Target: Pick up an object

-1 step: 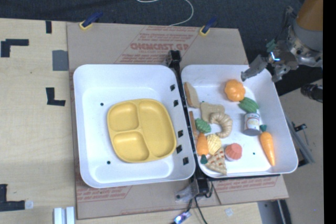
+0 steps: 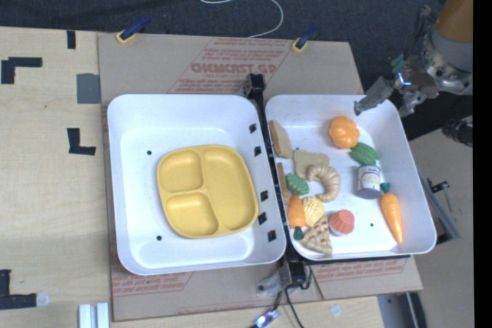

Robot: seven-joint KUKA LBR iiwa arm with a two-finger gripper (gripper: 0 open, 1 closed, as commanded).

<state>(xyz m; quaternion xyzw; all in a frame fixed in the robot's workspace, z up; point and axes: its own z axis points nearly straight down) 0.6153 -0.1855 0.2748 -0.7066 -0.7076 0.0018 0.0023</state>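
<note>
From above, the gripper [image 2: 374,97] hangs at the upper right of the frame, over the top rim of the right bin [image 2: 411,188]; its finger state cannot be told. Toy food fills that bin: an orange [image 2: 343,131] nearest the gripper, a carrot [image 2: 393,216] and a small can [image 2: 370,180]. The left bin [image 2: 131,165] holds a yellow divided plate [image 2: 206,190].

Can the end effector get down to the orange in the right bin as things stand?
Probably yes. The orange lies uncovered near the bin's far corner, with the end effector just beyond the rim and nothing lying between them.
</note>
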